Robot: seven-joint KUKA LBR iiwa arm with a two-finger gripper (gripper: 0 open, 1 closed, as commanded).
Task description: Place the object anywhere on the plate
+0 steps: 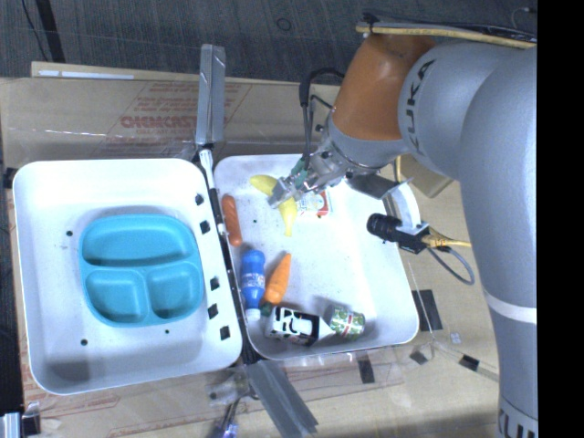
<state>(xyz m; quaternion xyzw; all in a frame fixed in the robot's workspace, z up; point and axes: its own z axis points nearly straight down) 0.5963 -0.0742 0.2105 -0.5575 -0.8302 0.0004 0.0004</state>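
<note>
The blue plate (141, 265), with three compartments, lies in the left white bin (46, 208). In the right bin (383, 272) my gripper (297, 186) hangs low over a yellow banana (285, 213) near the bin's back edge. Part of the banana is hidden under the gripper. Whether the gripper touches or holds the banana cannot be made out from this angle.
Along the right bin's left side lie a reddish sausage (232, 219), a blue bottle (252, 279) and an orange carrot (278, 278). A black-and-white item (294, 324) and a green can (347, 320) sit at the front. A small white-and-red item (321, 204) lies beside the gripper.
</note>
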